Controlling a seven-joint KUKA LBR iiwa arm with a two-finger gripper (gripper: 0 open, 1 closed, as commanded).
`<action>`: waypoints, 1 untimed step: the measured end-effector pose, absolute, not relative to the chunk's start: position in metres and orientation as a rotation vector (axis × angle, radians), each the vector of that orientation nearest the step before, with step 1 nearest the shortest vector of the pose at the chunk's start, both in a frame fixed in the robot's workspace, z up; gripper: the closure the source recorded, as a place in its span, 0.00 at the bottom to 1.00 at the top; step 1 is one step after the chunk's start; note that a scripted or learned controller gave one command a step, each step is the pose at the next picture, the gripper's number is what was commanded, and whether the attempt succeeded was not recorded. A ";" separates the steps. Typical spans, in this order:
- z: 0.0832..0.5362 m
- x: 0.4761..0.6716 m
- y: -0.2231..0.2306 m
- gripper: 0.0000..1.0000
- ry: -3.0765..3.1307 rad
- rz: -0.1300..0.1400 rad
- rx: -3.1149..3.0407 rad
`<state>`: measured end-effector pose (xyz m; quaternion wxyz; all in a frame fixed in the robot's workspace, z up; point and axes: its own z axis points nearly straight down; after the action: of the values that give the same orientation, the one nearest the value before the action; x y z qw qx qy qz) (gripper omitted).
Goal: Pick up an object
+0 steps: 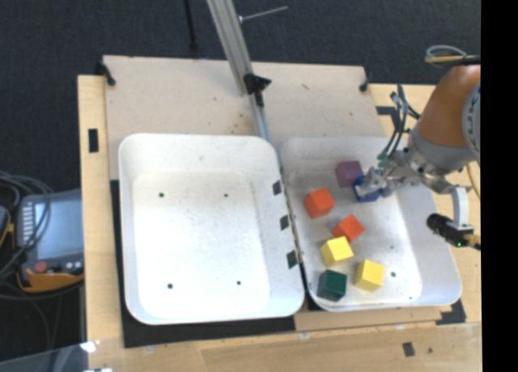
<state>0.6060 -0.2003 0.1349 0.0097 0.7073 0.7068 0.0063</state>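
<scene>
Wooden bench (93,200) with two white bins (202,152), on dark carpet (81,6)

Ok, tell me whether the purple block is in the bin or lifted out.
In. The purple block rests on the right bin's floor, beside the gripper, not between its fingers.

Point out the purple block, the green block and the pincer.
purple block (349,172), camera view, middle of its top face.
green block (332,284), camera view, middle of its top face.
pincer (369,188), camera view, at its tip, just right of the purple block.
</scene>
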 end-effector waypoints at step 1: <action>0.189 0.617 -0.198 1.00 2.221 0.003 2.214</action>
<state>0.6165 -0.1982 0.1894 0.0028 0.7060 0.7082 0.0010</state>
